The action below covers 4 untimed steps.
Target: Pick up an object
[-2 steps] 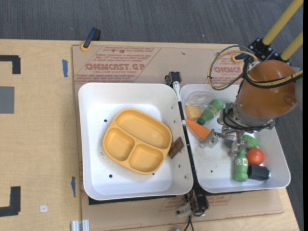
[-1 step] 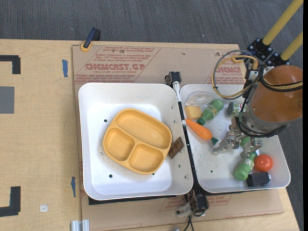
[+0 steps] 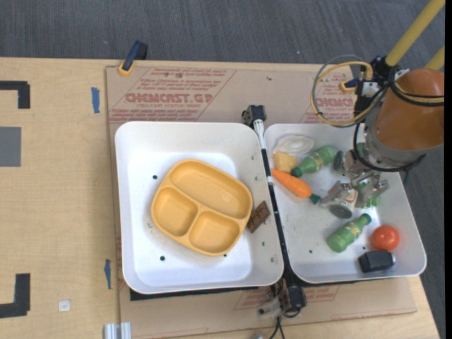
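Two shallow white bins sit side by side on the desk (image 3: 56, 189), on a sheet of printed cardboard (image 3: 176, 90). The left bin (image 3: 134, 210) fills the middle of the frame and carries a yellow divided plate (image 3: 201, 207) with three compartments; a small brown piece (image 3: 258, 216) lies just beside the plate's right edge, near the wall between the bins.

The right bin (image 3: 409, 260) holds the clutter. Toward its upper left lie a clear plastic item (image 3: 295, 145) and a pale yellow piece (image 3: 284, 162), with a green bottle (image 3: 316, 160) just to their right. An orange carrot (image 3: 292, 184) lies at a slant below them. Lower down sit a second green bottle (image 3: 347, 234), a red tomato (image 3: 385, 237) and a black block (image 3: 376, 261) near the bin's lower right corner.

The arm (image 3: 406, 119) comes in from the upper right of the frame, its orange band over the bin's upper right part. The claw (image 3: 353, 193) hangs low in the middle of the right bin, amid a metallic jumble, close to the carrot's tip and above the second bottle. Whether it is spread or pinching anything cannot be told from this angle.
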Each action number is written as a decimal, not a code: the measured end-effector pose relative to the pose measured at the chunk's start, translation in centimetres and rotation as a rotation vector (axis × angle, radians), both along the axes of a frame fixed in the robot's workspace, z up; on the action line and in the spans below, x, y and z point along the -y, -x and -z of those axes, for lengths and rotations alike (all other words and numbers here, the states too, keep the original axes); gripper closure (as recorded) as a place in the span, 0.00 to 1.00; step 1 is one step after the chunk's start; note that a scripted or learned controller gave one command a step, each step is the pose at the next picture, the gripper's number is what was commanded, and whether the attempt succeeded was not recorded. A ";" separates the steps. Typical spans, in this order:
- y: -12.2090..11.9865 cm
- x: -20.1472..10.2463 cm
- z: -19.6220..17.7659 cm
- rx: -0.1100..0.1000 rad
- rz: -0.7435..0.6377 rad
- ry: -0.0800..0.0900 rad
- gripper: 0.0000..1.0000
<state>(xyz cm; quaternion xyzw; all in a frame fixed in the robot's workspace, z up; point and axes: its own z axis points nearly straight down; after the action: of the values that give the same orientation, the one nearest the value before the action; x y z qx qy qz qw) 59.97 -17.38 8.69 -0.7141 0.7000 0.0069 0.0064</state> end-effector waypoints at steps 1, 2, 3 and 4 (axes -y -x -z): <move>4.3 -4.7 0.2 0.005 -0.285 0.016 0.00; -2.7 -7.8 0.1 0.007 -0.283 0.015 0.00; -2.9 -7.9 -1.1 0.012 -0.276 0.012 1.00; -2.8 -7.9 -1.0 0.011 -0.277 0.013 0.00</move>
<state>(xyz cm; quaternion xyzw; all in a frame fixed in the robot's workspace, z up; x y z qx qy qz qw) 62.81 -9.53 9.72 -0.8038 0.5949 -0.0005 0.0047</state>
